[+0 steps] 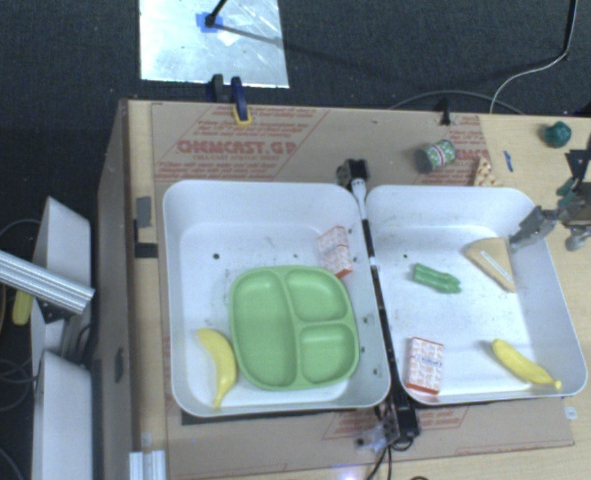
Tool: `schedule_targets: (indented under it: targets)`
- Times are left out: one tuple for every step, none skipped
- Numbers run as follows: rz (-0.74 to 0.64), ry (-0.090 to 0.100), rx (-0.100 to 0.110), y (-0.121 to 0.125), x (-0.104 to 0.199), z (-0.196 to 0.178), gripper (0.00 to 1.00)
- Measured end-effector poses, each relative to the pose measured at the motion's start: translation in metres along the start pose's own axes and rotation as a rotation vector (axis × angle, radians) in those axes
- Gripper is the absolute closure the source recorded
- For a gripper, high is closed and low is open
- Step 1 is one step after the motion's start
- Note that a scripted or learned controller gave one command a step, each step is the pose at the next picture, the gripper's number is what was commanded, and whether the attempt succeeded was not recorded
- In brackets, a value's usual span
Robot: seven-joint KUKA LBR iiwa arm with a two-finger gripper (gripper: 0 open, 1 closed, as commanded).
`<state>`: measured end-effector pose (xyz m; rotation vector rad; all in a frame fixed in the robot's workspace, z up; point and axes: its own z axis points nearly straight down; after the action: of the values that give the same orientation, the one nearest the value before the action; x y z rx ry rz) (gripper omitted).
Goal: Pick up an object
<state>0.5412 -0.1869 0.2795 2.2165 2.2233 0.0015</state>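
- You are seeing the gripper (530, 230) sitting at the right bin's (475, 200) three o'clock rim; whether it is open or closed cannot be made out.
- The tan wedge-shaped block (492, 262) is lying just beside it, toward nine o'clock.
- The small green ridged piece (436, 278) is resting mid-bin, with the yellow plastic banana (521, 361) at five o'clock and the red-and-white carton (426, 364) at seven.
- The left bin (195, 218) is holding a green divided plate (293, 326), a second banana (218, 364) and another carton (335, 249).
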Motion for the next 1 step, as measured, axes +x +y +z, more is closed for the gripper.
schedule_targets:
  targets:
    - [-0.001,0.001,0.003,0.0174,0.0390,0.0996,0.00]
